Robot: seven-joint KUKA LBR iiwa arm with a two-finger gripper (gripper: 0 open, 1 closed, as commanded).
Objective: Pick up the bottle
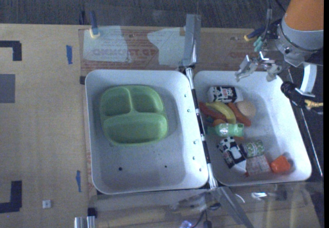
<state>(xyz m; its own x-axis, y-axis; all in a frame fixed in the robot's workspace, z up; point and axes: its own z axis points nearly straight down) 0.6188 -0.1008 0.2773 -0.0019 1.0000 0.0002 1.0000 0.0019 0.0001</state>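
tool: tool [258, 68] hangs over the far edge of the right bin [300, 134], at about 1 o'clock from that bin's middle. Fingers look spread, with nothing between them, so released and empty.
arm: grey wrist with orange band [304, 3] comes in from 2 o'clock, above the tool.
bottle: green bottle [226, 130] lies on its side near the middle of the right bin, at roughly 7 o'clock from the tool and well apart from it. Untouched.
bottle neighbours: banana [222, 110] just beside it at 12 o'clock, touching or nearly so; I can't tell which. Black-and-white carton [232, 152] just beside it at 6 o'clock.
other clutter: second cow-print carton [221, 93] sits at 8 o'clock from the tool, nearest item to it. Tan round item [247, 108] at 6 o'clock from the tool. Green can [253, 148] and orange item [280, 164] toward the bin's near right corner.
left bin: left bin [97, 170] holds a green divided plate [134, 114], at 9 o'clock from the bottle. Not part of the job.
tabletop: tabletop [41, 119] runs out to 9 o'clock with tape marks.
progress: nothing done yet, judging from the layout. No contact, no grasp, no lift.
remaining: travel toward 7 o'clock, descend over the bottle, close, lift.
risk: tight crowding on two sides; the fingers may catch the banana or carton.
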